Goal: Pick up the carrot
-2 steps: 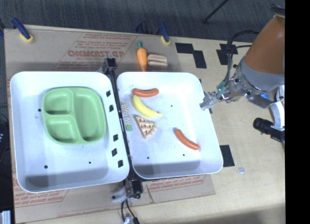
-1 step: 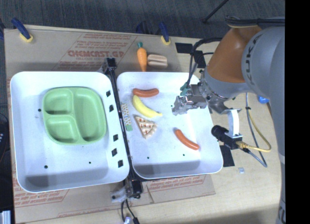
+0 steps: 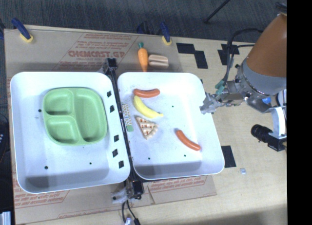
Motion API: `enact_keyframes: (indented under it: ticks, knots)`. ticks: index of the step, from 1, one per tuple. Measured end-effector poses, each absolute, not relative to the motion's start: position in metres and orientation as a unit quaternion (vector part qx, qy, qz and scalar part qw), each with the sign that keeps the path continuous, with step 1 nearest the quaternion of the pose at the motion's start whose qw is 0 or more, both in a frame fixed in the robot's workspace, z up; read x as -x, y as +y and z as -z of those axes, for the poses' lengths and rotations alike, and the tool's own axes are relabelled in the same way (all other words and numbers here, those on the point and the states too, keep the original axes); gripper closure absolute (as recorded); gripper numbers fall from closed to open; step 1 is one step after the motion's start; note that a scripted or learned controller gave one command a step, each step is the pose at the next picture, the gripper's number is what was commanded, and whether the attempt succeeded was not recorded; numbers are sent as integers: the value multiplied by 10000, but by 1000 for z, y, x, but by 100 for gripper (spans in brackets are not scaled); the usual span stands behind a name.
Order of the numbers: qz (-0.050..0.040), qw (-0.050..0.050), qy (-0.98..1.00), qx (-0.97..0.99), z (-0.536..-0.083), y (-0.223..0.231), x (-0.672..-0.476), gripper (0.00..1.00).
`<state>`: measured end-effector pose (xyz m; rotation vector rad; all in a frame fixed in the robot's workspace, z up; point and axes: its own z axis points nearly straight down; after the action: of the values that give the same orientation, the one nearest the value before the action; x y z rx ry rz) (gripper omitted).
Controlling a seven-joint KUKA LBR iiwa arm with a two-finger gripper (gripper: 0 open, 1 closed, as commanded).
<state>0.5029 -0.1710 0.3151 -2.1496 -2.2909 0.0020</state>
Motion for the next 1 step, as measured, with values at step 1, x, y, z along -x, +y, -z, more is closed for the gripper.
enact_keyframes:
  ticks: [1]
  knots:
    - [-13, 28, -7066, 7076, -226, -76, -498, 100]
